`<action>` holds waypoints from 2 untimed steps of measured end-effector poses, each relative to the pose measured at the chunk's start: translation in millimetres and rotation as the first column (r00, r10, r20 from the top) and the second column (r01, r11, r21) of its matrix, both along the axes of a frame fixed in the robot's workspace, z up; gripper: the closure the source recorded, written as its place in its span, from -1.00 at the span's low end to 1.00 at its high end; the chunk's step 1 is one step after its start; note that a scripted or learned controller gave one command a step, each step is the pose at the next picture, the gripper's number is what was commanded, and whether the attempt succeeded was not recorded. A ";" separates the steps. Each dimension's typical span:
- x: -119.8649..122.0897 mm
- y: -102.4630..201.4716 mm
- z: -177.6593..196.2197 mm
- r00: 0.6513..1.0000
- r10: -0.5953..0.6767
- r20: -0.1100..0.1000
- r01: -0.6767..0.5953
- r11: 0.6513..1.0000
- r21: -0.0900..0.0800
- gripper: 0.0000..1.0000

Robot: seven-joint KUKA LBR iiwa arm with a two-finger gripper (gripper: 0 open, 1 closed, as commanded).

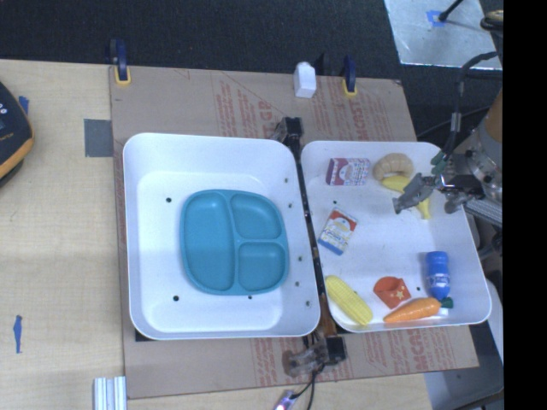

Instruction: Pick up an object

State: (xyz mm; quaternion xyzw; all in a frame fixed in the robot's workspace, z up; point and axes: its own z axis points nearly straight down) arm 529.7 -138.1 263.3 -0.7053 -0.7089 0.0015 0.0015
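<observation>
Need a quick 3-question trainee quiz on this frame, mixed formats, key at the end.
1. True or false: the blue divided plate lies in the left bin.
2. Which item lies nearest the gripper? A) corn cob B) banana C) carrot
3. Fill in: the blue bottle lies in the ____ bin, just above the carrot.

Key
1. True. The plate sits at the middle of the left bin.
2. B. The gripper hangs over the upper right part of the right bin, beside the banana.
3. right
</observation>
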 end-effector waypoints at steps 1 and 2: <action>12.4 -58.6 -87.3 1.000 -0.001 -0.001 0.001 1.000 -0.001 -1.00; -17.4 -73.7 -164.8 1.000 0.000 -0.001 0.000 1.000 0.000 -1.00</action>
